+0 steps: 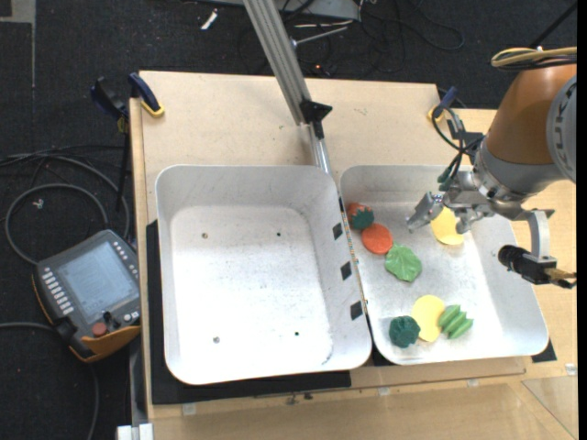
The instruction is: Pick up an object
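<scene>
On the wooden tabletop (pixel 229 117), the left bin (pixel 183 200) adjoins the right bin (pixel 523 328), which holds small toy pieces: orange (pixel 376 238), green (pixel 403 264), dark green (pixel 404 330) and yellow (pixel 429 315). A pale yellow piece (pixel 448 228) is partly hidden beneath the jaws (pixel 442 211); whether they grip it cannot be told.

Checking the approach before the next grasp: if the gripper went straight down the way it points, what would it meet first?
Probably the pale yellow piece in the right bin, just below the gripper. Depth is hard to judge from this slanted view, so it could miss and meet the bin floor.
</scene>
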Motion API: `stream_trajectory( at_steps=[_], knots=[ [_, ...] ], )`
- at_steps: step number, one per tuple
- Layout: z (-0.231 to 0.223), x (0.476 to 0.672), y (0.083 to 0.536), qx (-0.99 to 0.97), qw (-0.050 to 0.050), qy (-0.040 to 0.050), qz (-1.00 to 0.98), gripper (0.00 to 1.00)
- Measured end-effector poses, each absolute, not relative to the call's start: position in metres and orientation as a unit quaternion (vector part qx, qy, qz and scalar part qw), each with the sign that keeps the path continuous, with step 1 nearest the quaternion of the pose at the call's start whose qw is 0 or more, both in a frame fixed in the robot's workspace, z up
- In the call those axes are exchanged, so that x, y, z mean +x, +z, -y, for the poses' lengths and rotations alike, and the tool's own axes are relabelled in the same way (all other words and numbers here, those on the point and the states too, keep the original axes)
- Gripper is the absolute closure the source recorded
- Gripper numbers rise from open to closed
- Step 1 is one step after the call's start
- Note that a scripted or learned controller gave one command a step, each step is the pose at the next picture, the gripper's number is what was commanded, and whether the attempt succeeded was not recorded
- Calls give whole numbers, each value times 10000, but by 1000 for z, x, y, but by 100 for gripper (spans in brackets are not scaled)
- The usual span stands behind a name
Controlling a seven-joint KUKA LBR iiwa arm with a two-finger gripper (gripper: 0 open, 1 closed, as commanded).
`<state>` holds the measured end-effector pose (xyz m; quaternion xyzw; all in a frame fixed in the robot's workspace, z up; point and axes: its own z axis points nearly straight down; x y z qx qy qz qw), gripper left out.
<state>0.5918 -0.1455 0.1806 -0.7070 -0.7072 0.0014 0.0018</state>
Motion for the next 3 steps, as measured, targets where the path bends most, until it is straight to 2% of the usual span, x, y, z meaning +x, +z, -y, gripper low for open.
stream_trajectory(
  at_steps=[2, 3],
  knots=[
    [137, 589, 95, -7076, -5, -6, 7066, 0],
    [137, 590, 108, -7074, -21, -18, 7068, 100]
  ],
)
